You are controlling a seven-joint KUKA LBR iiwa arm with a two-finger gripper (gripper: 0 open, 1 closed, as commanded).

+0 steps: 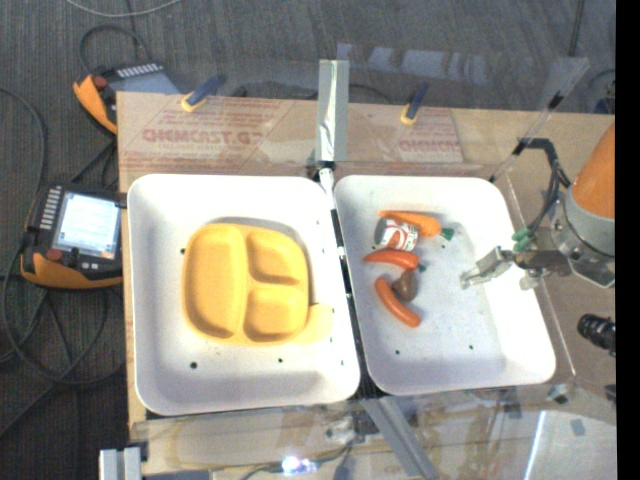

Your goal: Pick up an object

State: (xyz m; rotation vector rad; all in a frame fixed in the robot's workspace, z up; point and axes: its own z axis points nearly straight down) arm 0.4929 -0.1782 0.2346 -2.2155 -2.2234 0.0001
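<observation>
The right bin (470,343) holds a small cluster of items left of its centre. An orange carrot (412,222) lies at the top, with a red and white can (398,236) just below it. Under those lie a red chili (390,259), a small brown lump (407,284) and an orange-red sausage (398,303). My gripper (482,270) hangs over the bin's right half, pointing left toward the cluster and well apart from it. Nothing is visibly held in it.
The left bin (160,373) holds a yellow compartment tray (250,280). A raised divider (340,268) separates the two bins. The grey arm with its orange band (600,183) and cables sits over the right bin's right rim. Bare bin floor lies below and right of the cluster.
</observation>
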